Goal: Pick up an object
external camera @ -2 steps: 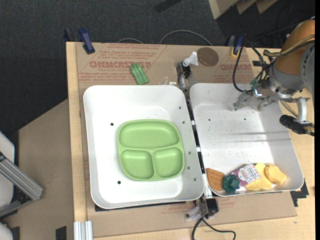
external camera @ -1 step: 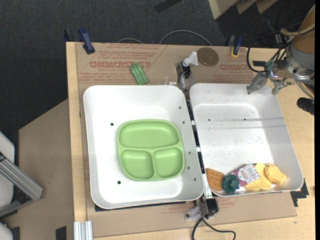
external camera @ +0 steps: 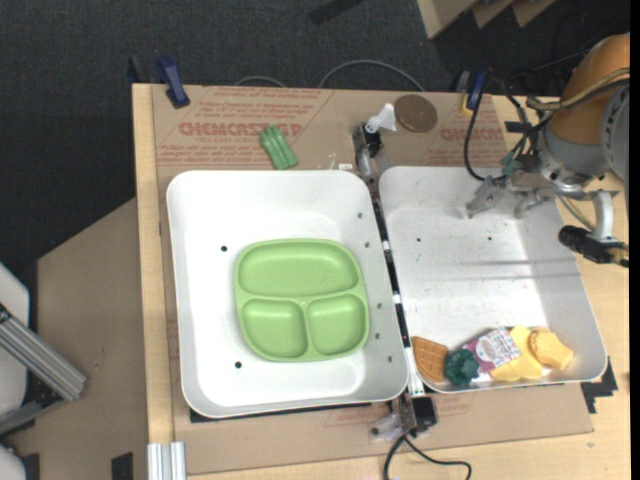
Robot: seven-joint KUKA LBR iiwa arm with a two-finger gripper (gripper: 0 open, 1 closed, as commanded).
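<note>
Overhead view of the bench. The landmark is the right bin (external camera: 490,268). The gripper (external camera: 497,200) hangs over that bin's far end, its two fingers spread apart with nothing between them. The candidate objects lie heaped in the bin's near corner, well apart from the gripper: a waffle-like piece (external camera: 430,356) at the heap's left, a dark green broccoli-like piece (external camera: 461,368) just beside it, a pink-printed packet (external camera: 497,346) and yellow pieces (external camera: 535,356) toward the bin's right wall. All appear small, light toy foods, probably smooth plastic and slippery; the packet looks soft. An outlying piece's narrow sides offer the clearest hold. The left bin (external camera: 200,218) holds a green divided plate (external camera: 300,298).
</note>
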